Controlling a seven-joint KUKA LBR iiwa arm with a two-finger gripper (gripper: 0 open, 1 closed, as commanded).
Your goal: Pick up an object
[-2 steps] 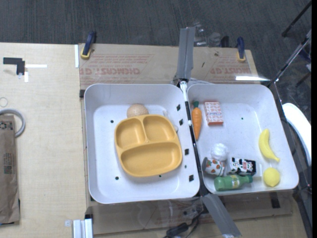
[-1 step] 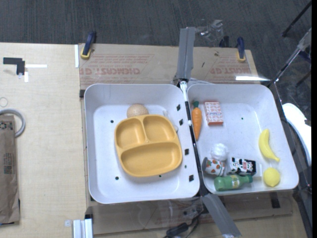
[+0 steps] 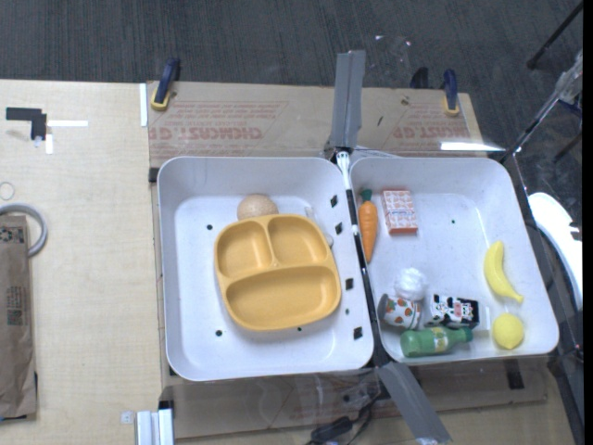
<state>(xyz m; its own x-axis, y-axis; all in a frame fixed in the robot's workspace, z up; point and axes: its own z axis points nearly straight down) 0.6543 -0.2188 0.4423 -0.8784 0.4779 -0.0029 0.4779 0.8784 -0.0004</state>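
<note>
The right bin holds several small items. An orange carrot lies along its left wall, with a pink-and-white box beside it. A yellow banana and a lemon sit near the right wall. At the front lie a green bottle, a white-topped spotted cup and a black-and-white cow-patterned item, packed close together. In the left bin rests a yellow divided plate, with a beige round bun touching its far edge.
Cardboard lies behind the bins, held by two blue clamps. A grey bar runs between the bins. A brown paper bag lies on the bench at far left. White and dark framework stands right of the bins.
</note>
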